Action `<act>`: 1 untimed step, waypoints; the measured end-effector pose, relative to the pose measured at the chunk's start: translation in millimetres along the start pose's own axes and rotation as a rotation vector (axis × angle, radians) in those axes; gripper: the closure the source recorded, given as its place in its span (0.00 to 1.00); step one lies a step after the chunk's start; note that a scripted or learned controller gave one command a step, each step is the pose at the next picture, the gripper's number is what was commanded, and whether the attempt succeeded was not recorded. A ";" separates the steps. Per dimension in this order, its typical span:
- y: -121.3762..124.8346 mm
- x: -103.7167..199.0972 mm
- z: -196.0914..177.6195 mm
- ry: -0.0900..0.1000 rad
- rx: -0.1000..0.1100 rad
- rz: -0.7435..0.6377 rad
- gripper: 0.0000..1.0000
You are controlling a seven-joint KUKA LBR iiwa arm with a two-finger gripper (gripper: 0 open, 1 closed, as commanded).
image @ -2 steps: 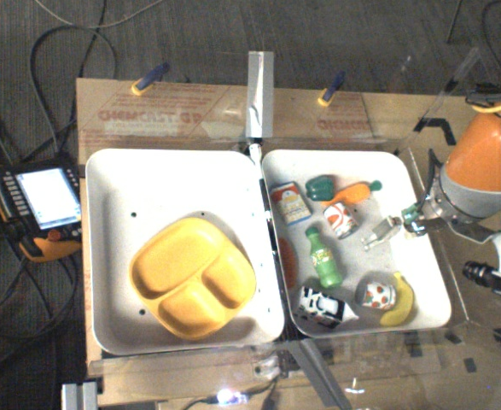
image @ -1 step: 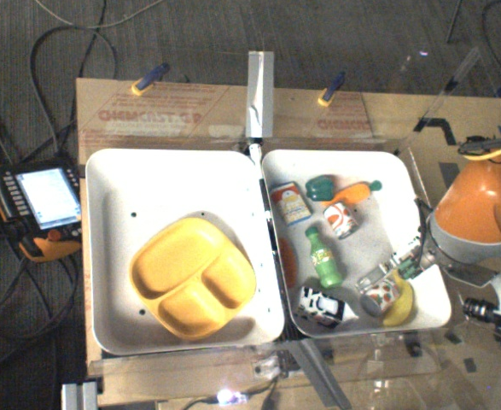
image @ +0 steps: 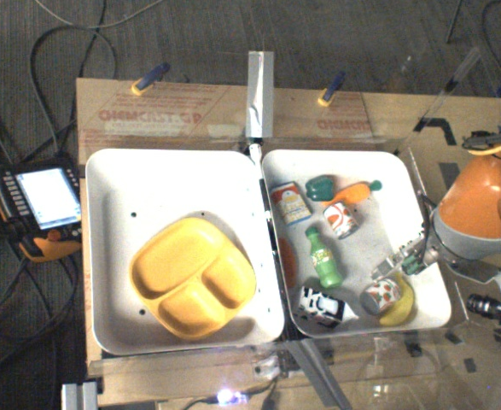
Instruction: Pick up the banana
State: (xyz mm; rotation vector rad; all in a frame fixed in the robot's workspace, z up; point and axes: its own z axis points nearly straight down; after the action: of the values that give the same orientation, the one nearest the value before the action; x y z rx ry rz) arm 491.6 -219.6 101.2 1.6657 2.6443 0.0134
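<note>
The yellow banana [image: 400, 307] lies in the right bin [image: 378, 159] near its front right corner, curved against a small can with a strawberry label [image: 381, 295]. My gripper [image: 398, 263] hangs just above and behind the banana, reaching in from the right under the orange-banded wrist [image: 479, 202]. Its tip is over the bin floor between the strawberry can and the right wall. I see nothing held in it.
The right bin also holds a green bottle [image: 324, 260], a red and white can [image: 342, 219], a carrot [image: 356, 193], a green toy [image: 321, 186], a labelled box [image: 290, 202] and a black and white item [image: 321, 307]. A yellow divided plate [image: 195, 277] sits in the left bin [image: 113, 229].
</note>
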 end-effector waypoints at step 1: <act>-0.1 0.0 0.0 0.000 0.000 0.000 0.00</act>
State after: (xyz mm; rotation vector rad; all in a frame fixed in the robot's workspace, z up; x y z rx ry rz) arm 491.5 -219.6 101.1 1.6658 2.6445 0.0132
